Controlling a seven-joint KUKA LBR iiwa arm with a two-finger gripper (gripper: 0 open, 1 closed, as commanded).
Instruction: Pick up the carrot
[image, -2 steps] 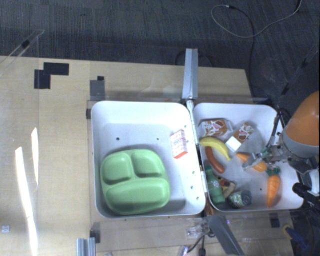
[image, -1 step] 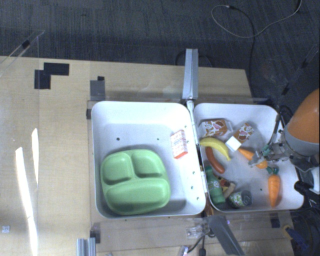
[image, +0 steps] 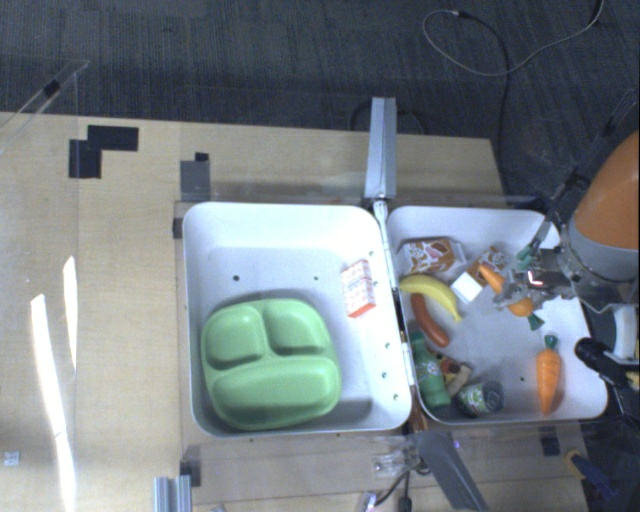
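The carrot (image: 548, 378) lies in the right bin (image: 500, 415) near its front right corner, orange with a green top pointing toward the back. My gripper (image: 528, 283) hangs over the right side of that bin, further back than the carrot and apart from it. A small round orange thing (image: 520, 307) sits just below the gripper. The arm's orange band (image: 612, 195) is at the right edge.
The right bin also holds a banana (image: 432, 293), a red sausage (image: 431, 323), a brown packet (image: 432, 255), a white block (image: 466, 288), a green bottle (image: 430, 366) and a can (image: 480, 398). In the left bin (image: 250, 235) are a green divided plate (image: 270, 360) and a small red-and-white box (image: 358, 288).
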